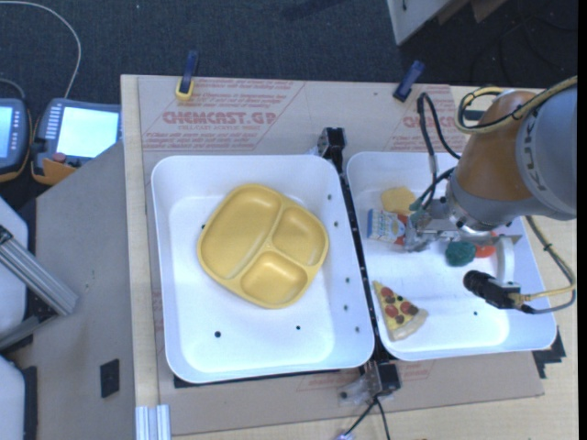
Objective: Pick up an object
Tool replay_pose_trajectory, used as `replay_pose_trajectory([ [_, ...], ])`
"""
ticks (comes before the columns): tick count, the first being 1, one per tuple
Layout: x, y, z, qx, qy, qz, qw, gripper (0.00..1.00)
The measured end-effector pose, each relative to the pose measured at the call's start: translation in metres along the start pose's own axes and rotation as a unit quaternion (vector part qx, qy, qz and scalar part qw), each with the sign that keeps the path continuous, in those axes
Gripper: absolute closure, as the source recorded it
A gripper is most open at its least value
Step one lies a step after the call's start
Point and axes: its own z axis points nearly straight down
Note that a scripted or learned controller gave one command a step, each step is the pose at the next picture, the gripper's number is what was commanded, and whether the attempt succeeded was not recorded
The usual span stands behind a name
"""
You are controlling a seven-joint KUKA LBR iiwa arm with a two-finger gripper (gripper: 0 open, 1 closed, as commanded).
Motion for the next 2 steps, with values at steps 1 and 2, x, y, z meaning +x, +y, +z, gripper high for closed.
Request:
replay_pose_trajectory([
  [1, -0.009, -0.003, -0.057, -0.003, -0.001, 0.000, 1.0000, 1.00],
  [2, -0.004, -0.010, -0.107, -0.003, -0.001, -0.001, 1.0000, 1.00],
])
